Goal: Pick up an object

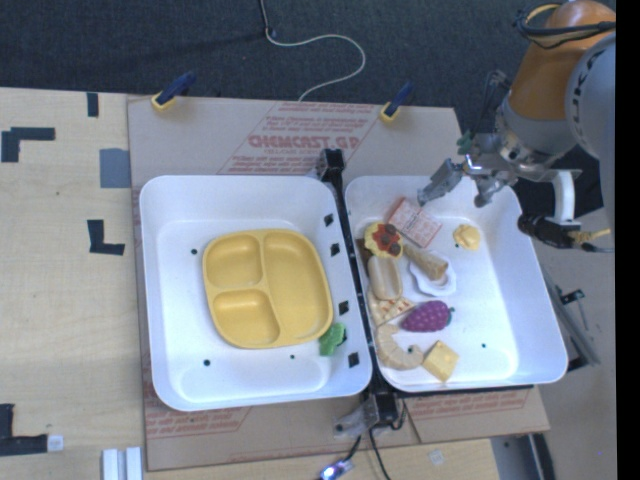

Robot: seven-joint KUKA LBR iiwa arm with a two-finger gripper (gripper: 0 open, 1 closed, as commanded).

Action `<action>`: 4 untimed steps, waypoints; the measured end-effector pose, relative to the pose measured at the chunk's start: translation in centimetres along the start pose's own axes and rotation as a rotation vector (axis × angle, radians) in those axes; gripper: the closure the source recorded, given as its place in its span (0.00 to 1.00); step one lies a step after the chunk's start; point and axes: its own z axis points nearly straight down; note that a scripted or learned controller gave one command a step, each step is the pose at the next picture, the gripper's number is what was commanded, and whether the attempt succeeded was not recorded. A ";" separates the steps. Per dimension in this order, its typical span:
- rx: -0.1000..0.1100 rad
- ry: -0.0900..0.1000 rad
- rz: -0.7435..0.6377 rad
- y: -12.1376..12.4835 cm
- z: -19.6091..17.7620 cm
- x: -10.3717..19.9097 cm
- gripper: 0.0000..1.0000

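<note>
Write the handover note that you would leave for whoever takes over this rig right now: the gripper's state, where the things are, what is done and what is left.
Gripper: open, nothing between its fingers, over the back edge of the right bin.
Right bin: a cluster of toy food along its left side, including a red-and-white packet, purple grapes and a yellow cheese wedge; a small yellow piece lies apart, nearest the gripper.
Left bin: a yellow divided plate and a small green piece at its front right.
Done: nothing picked up yet.
Left: lower onto one object, close on it, lift. The lone small yellow piece looks the easiest target.
</note>
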 end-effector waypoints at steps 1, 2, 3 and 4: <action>0.002 0.000 0.001 0.5 5.9 -0.6 0.00; -0.002 -0.002 0.001 -0.4 11.8 -0.5 0.00; -0.003 -0.002 0.001 -0.4 12.4 -0.4 0.00; -0.004 -0.001 0.000 -0.4 11.3 -0.4 1.00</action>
